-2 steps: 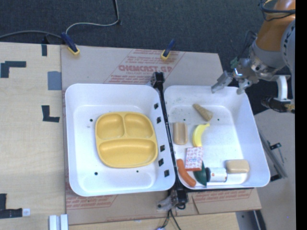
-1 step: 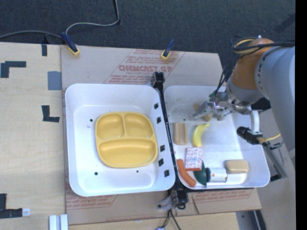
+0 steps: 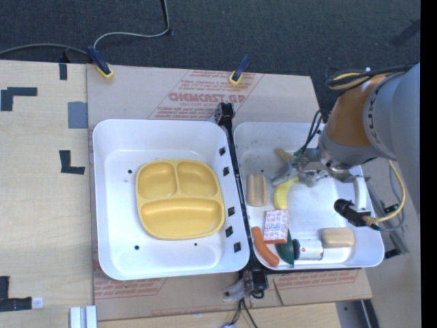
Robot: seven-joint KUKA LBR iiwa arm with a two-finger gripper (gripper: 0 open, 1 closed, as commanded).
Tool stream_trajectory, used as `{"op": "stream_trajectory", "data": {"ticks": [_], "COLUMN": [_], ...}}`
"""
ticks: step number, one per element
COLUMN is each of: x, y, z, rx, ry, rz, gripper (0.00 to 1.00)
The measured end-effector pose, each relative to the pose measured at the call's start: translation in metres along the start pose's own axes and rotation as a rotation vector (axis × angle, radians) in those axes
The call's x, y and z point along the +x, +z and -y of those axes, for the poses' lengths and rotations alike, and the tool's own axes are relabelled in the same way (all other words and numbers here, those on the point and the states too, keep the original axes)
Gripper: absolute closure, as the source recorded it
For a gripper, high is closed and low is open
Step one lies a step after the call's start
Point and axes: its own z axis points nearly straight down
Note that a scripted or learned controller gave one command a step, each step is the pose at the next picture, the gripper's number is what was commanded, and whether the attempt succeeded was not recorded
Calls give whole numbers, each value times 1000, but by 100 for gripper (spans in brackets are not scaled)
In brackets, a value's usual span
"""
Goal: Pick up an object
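We see the gripper (image 3: 290,171) low in the right bin (image 3: 372,255), its metal fingers (image 3: 281,179) splayed partly open on either side of the top end of a yellow banana-like piece (image 3: 281,196); nothing is clamped between them yet, so we judge the step in hand to be the closing grasp on that piece. The piece lies upright in the view, just beside a tan bread-like block (image 3: 257,190) on its left, with a small red-and-white box (image 3: 276,225) just below it; an orange carrot (image 3: 265,247), a dark green item (image 3: 288,250) and a tan soap-like bar (image 3: 336,238) lie nearer the front wall. To do this well we would centre the fingers across the narrow width of the yellow piece, not along it; we would go down until the tips are below its widest part, then close; a grip on the very tip may let it slip out. We would also keep the left finger from wedging against the bread block. The left bin (image 3: 109,183) holds a yellow divided plate (image 3: 180,199), well apart from the work.
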Motion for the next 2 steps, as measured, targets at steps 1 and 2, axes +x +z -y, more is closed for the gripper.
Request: {"op": "stream_trajectory", "data": {"ticks": [1,2], "x": [-1,69], "y": [-10,-103], "z": [-1,9], "rx": [-2,3], "ry": [0,-2], "rz": [2,-3], "gripper": [100,100]}}
